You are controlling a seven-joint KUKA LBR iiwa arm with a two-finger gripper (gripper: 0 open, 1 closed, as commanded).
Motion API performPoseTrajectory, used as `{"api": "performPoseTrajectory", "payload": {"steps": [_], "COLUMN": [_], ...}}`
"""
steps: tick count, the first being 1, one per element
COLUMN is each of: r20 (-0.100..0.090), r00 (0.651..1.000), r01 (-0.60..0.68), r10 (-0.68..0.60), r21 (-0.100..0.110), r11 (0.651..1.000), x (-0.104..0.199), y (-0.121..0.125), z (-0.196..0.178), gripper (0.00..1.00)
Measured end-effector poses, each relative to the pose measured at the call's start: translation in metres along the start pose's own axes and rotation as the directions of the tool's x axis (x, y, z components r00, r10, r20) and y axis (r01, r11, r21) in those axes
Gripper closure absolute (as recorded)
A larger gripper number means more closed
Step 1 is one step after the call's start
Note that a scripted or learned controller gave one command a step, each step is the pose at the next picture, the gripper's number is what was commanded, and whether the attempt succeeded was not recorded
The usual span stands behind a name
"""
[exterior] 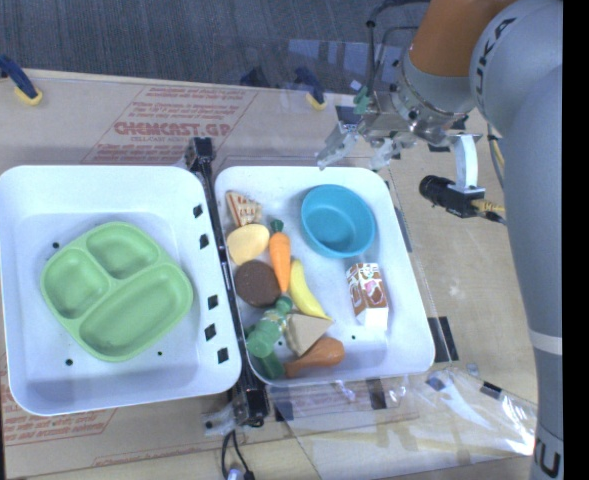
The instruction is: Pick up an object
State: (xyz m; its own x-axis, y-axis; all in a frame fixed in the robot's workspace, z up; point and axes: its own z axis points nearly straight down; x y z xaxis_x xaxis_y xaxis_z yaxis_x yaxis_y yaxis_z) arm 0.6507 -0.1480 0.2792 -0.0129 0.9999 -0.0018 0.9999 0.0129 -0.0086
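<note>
The right bin holds a pile of toy food: a blue bowl, an orange carrot, a yellow banana, a brown round disc, a yellow lump, a waffle-like piece, a small carton, a green bottle and a brown drumstick. My gripper hangs above the far rim of this bin, just behind the blue bowl. It is open, with nothing between its fingers.
The left bin holds a green divided plate. A black hinge strip runs between the two bins. A black cable fitting sticks out from the arm to the right of the bowl. Clear plastic film lies at the front right.
</note>
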Motion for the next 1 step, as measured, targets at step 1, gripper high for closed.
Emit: {"api": "performPoseTrajectory", "payload": {"steps": [1], "r20": [-0.003], "r00": [0.999], "r01": [0.05], "r10": [-0.05], "r21": [0.015], "r11": [0.999], "x": [0.0255], "y": [-0.0348], "z": [0.1366], "gripper": [0.0]}}
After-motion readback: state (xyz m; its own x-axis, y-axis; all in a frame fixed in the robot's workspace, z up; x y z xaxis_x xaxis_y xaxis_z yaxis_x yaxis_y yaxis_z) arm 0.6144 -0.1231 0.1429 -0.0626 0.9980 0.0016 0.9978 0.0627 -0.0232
